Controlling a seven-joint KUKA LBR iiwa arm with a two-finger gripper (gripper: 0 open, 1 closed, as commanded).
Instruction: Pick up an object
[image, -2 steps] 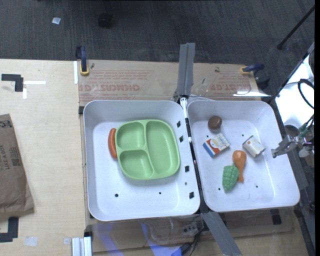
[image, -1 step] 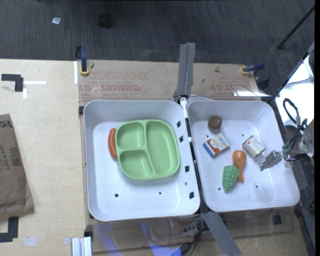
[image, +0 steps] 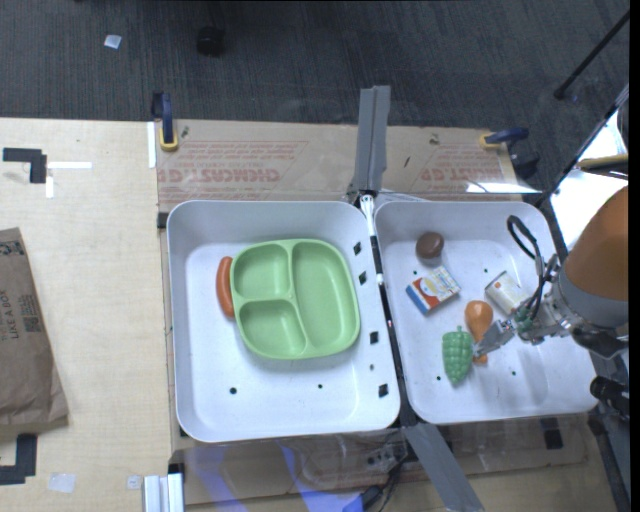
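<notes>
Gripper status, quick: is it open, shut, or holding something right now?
Gripper: low in the right bin, right beside the orange object and green object; grip state cannot be told.

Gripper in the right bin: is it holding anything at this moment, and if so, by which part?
It cannot be told. The gripper sits low in the right bin, its tip against the orange object beside the green object, but nothing shows plainly between its fingers.

An orange egg-shaped object (image: 479, 318) lay in the right bin, touching the gripper (image: 487, 346) at its tip. A green knobbly object (image: 457, 355) lay just left of the gripper.
</notes>
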